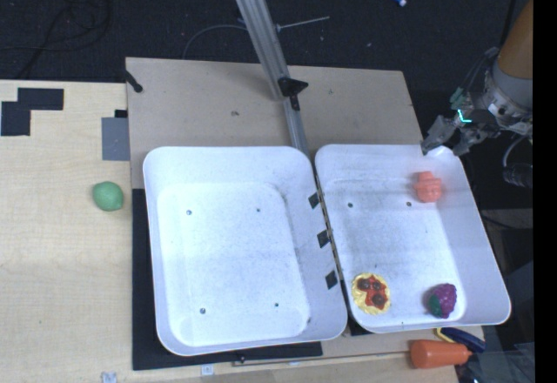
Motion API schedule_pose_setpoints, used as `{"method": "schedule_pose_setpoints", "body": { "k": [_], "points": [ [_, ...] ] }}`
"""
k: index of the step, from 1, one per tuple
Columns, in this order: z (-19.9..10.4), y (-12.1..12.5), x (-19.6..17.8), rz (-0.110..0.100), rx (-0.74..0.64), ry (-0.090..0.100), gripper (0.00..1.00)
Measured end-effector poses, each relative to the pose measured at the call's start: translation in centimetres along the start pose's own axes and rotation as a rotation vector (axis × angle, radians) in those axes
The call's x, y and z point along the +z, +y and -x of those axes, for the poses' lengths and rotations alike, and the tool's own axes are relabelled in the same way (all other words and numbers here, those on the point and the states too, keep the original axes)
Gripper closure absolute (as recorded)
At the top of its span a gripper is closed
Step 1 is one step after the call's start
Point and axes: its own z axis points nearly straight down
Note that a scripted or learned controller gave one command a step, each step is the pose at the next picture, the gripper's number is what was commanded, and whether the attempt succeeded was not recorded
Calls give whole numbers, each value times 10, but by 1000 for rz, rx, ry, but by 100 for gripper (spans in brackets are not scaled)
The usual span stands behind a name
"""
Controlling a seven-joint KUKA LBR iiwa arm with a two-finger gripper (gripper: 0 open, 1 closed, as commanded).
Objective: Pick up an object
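Note:
In the right bin [487,259] lie a small pink-orange object [427,186] near the back, a yellow piece with red spots [372,292] at the front left, and a purple grape-like cluster [441,299] at the front right. My gripper [448,136] hangs over the bin's back right corner, up and to the right of the pink-orange object and apart from it. Nothing shows between its tips.
The left bin [165,168] adjoins the right one, joined by black clips. A green ball [109,196] lies on the wooden bench to the left. An orange carrot-shaped toy [438,353] lies in front of the right bin. A metal rail [265,33] slants behind the bins.

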Motion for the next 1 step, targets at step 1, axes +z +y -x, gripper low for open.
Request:
{"method": "schedule_pose_setpoints", "body": {
  "k": [1],
  "points": [
    [0,0,0,0,0,0,0]
  ]
}}
